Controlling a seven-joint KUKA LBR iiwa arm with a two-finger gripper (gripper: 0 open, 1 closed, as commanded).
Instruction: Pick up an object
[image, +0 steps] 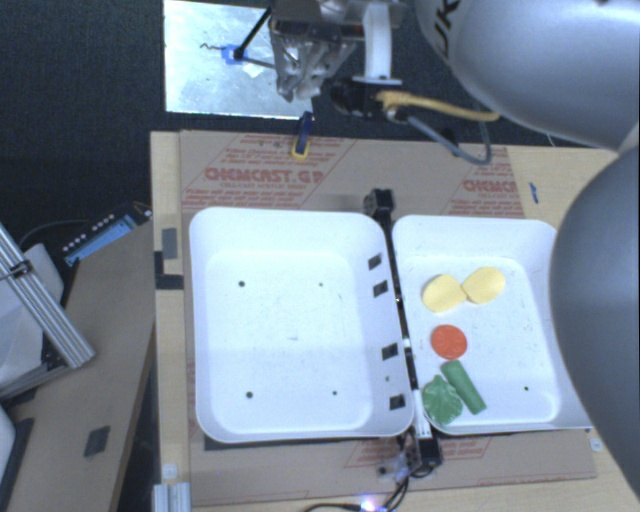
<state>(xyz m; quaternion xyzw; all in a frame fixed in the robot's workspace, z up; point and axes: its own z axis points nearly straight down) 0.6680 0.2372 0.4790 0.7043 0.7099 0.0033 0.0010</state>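
**Status: pick not started; jaws raised clear of both bins**

The gripper (298, 75) hangs high at the top of the view, beyond the far edge of the left bin (215, 300). Nothing shows between the jaws, so no object is held. Whether the jaws are released or clenched cannot be told: the mechanism is blurred and seen from above.

All candidate objects lie in the right bin (540, 245), well apart from the jaws, nearer the camera and toward the arm's side. From farthest to nearest:
- two yellow pieces (443, 293) and (484, 284), touching or nearly so;
- an orange disc (449, 342), just beyond the green items;
- a green stick (464, 386), lying against a green lump (441, 401) near the bin's front corner.

Remaining, by judgement: the whole task, meaning travel over the right bin, descent, closing and lift.

Obstructions: the black divider clips (380, 290) between the bins run just beside the green lump. Paired objects sit close, so one grasp may disturb a neighbour. The orange disc stands freest. Cardboard (260, 175) covers the surface under both bins.
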